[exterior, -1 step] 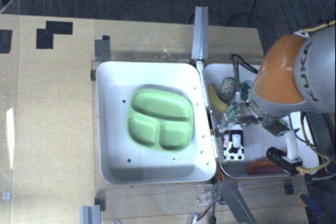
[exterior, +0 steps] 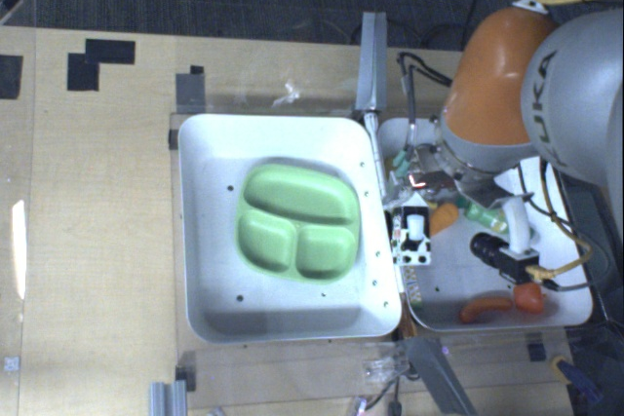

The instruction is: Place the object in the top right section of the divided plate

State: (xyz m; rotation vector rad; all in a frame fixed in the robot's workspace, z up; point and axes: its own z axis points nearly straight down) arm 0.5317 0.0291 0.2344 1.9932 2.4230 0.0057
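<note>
— Where's the tool point(exterior: 413, 234)?
— Low in the right bin point(exterior: 575, 307), by its left wall; whether it's spread or pressed together I cannot tell.
— And the object?
— An orange piece point(exterior: 444, 216) lies just beside the tool; a sausage point(exterior: 485, 309) and a tomato point(exterior: 528, 298) sit near the front edge.
— The plate?
— The green divided plate point(exterior: 297, 220) sits mid left bin point(exterior: 205, 287).

— What do we see of the divided plate point(exterior: 297, 218)?
— We see it lying flat, pale green, in the left bin: one long section on the far side, two smaller ones nearer us.
— And the object?
— We can't tell which it is.
</note>
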